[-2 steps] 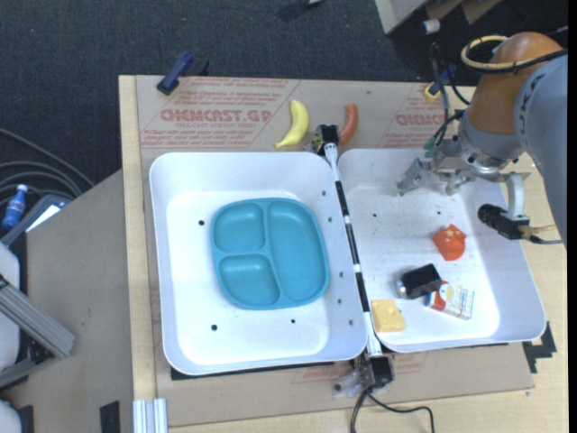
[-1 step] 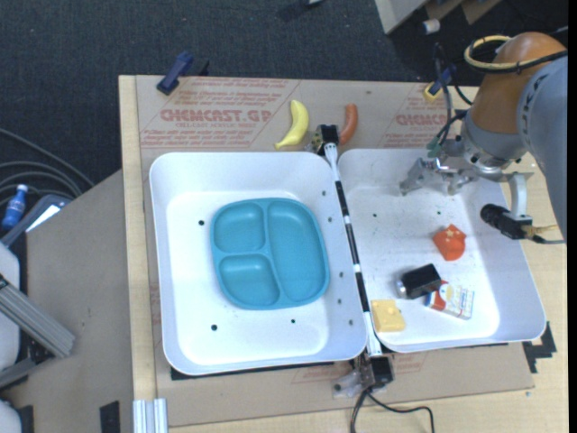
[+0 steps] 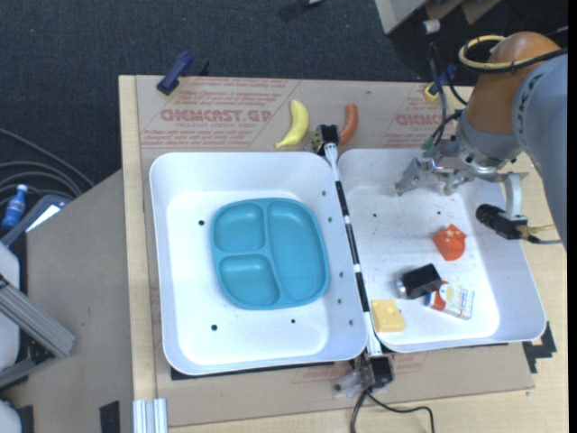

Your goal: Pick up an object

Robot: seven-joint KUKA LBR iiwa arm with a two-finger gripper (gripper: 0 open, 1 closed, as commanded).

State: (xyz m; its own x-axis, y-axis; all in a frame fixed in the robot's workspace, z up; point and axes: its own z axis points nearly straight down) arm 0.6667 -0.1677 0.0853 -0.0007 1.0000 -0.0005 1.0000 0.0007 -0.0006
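My gripper [image 3: 431,179] hangs over the far part of the right bin [image 3: 505,332], fingers spread open with nothing between them. Nearer the front of that bin lie an orange-red toy [image 3: 449,242], a black block [image 3: 418,280], a yellow cheese-like wedge [image 3: 388,315] and a small white striped packet with a red piece [image 3: 453,300]. All of them are apart from the gripper, below it in the view. The orange-red toy is the closest, a short way toward the front right.
The left bin [image 3: 180,332] holds a blue divided plate [image 3: 269,251]. Behind the bins on the board lie a yellow banana [image 3: 293,124], an orange carrot-like piece [image 3: 348,123] and a blue clip [image 3: 176,72]. A black divider rail [image 3: 347,233] runs between the bins.
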